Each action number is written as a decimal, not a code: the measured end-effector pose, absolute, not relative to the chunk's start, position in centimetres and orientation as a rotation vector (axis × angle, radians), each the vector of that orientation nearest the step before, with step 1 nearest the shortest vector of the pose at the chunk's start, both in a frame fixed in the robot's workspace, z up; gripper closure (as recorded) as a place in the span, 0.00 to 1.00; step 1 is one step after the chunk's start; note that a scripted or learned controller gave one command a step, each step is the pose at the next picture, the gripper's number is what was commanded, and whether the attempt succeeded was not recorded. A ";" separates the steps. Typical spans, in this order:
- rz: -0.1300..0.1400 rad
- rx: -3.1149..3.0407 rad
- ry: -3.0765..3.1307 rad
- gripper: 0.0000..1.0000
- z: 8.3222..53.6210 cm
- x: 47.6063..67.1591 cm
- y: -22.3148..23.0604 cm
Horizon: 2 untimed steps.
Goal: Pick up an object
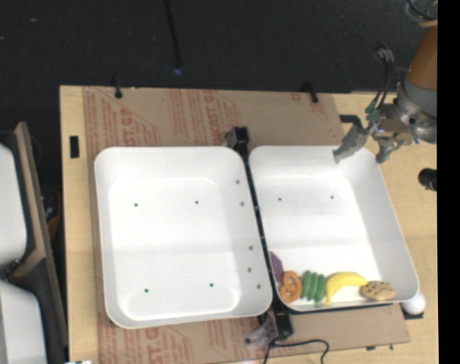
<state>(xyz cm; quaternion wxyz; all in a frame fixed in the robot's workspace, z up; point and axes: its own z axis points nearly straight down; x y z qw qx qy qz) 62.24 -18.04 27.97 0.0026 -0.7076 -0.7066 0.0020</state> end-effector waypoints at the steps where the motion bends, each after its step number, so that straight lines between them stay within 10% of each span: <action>1: -0.001 -2.223 -2.222 0.00 28.4 62.4 -18.0; 2: 0.004 -2.220 -2.219 0.00 23.4 63.3 -18.1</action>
